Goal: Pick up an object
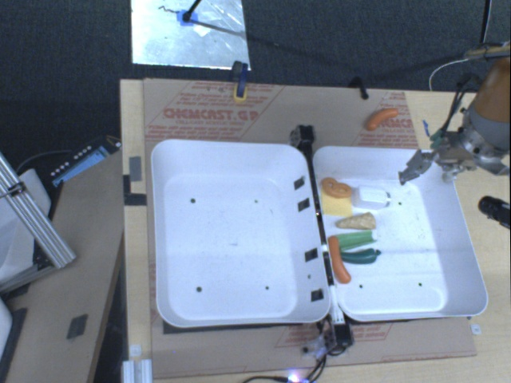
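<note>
Carrying two shallow white bins side by side, the tabletop (375,343) is covered by a printed cardboard sheet. The left bin (231,230) shows a bare floor. The right bin (423,246) holds a small cluster of play-food pieces packed against its left wall: a yellow block (336,205) with an orange piece (336,187) touching its top, a white piece (373,196) just beside them, a tan wedge (356,222) below, then a light green vegetable (355,240), a dark green one (361,255) and an orange carrot-like piece (340,266) by the divider. Another orange piece (382,119) lies on the cardboard outside the bins. The arm (489,118) enters from the right; its gripper (417,168) hangs above the right bin's upper right area, apart from the cluster, nothing between its fingers. Whether they are spread cannot be told.
</note>
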Tool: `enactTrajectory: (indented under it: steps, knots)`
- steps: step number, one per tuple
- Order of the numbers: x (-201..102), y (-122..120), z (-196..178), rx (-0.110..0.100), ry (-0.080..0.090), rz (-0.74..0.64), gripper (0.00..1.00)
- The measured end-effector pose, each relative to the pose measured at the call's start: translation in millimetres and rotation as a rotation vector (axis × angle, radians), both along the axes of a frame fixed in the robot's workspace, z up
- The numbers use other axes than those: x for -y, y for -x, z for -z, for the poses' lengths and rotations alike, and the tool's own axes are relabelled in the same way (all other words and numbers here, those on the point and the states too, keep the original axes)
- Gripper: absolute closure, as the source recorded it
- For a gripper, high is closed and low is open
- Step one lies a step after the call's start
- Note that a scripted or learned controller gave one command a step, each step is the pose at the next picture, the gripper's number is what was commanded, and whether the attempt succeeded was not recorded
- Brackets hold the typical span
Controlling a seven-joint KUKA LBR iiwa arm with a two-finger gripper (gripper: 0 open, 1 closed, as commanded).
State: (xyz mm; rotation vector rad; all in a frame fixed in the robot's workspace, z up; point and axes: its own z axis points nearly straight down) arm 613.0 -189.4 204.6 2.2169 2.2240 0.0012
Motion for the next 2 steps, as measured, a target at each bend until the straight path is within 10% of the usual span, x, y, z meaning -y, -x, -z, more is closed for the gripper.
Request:
enactTrajectory:
  steps: [1, 2]
  knots:
    - [-71, -9, 102, -0.006, -0.004, -0.007, 0.0]
    - [-70, 112, 118, -0.005, -0.004, 0.005, 0.0]
